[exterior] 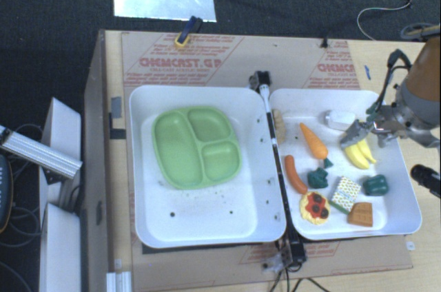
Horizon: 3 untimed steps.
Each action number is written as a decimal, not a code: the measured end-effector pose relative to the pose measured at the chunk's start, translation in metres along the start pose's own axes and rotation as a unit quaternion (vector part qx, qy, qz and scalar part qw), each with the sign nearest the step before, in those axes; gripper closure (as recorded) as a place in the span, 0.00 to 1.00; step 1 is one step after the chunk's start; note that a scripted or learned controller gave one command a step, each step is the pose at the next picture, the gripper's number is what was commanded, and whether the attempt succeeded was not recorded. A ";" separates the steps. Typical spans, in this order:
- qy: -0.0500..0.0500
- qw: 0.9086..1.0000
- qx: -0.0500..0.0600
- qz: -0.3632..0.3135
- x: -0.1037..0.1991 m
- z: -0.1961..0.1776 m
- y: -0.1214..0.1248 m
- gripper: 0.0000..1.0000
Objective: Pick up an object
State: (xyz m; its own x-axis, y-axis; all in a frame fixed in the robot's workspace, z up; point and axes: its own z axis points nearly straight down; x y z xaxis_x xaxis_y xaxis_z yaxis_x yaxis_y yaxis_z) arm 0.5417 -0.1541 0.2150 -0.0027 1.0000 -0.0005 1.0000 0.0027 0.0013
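The grey arm with its orange band is reaching in from the right, and its two-finger gripper is hanging low over the right shallow white bin, directly above the yellow plastic banana. Whether its fingers are apart or together cannot be told from this slant, and no object is showing between them. The banana is lying near the middle of that bin, just beside the gripper's tip. An orange plastic carrot is resting to its left, with a small white object behind it near the far wall. A red sausage-shaped toy is lying along the bin's left side, beside a dark green broccoli piece. Toward the near edge are sitting a round pizza-like toy, a pale checkered block, a brown wedge and a dark green pepper. The left white bin is holding a light green divided plastic tray.
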 end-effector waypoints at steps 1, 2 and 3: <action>0.000 1.000 0.000 0.001 -0.001 0.130 0.003 0.00; 0.000 1.000 -0.002 -0.001 0.057 0.130 0.086 0.00; 0.000 1.000 -0.002 -0.001 0.057 0.119 0.086 1.00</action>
State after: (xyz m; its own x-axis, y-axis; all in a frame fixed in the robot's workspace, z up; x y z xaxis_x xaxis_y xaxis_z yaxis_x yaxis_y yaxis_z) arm 0.6280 -0.0972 0.0956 -0.0053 1.0000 -0.0006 1.0000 0.0054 0.0055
